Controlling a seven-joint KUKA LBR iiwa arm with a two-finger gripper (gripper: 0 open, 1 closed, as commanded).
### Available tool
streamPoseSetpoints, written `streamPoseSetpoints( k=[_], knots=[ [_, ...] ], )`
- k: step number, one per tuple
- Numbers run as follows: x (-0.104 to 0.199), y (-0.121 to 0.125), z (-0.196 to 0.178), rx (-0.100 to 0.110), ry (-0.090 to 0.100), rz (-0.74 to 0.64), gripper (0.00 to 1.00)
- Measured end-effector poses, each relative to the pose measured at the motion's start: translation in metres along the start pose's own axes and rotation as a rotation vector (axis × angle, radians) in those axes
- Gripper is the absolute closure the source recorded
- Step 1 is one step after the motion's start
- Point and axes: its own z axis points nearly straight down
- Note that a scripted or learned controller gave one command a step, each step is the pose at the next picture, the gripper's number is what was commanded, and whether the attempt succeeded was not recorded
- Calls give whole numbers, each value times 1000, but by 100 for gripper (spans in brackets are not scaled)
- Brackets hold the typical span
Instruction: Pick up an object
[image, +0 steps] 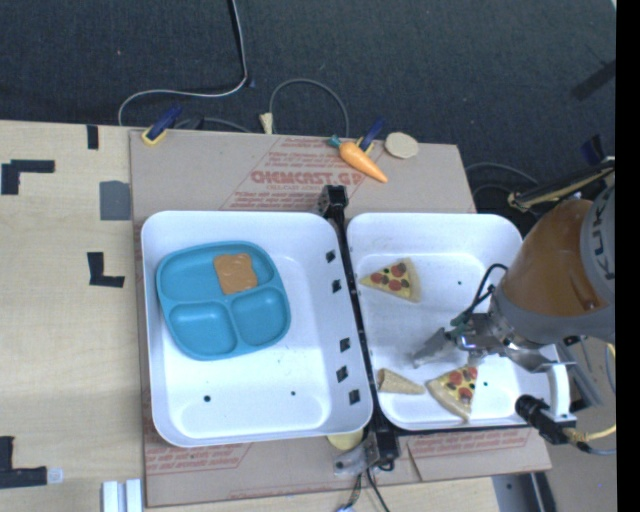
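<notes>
The pincer (437, 347) is seen low in the right bin (440, 235), between two pizza slices; whether it is open cannot be told. One pizza slice (393, 280) lies further up, the other pizza slice (455, 388) just beside the wrist. A toast (236, 272) is placed on the blue plate (205, 325) in the left bin (250, 415).
</notes>
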Motion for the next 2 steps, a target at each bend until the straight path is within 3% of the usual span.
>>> streamPoseSetpoints(
  k=[1,2],
  knots=[
    [49,76,6,-12,-1,-13,0],
    [36,156,36,-12,-2,-9,0]
  ],
)
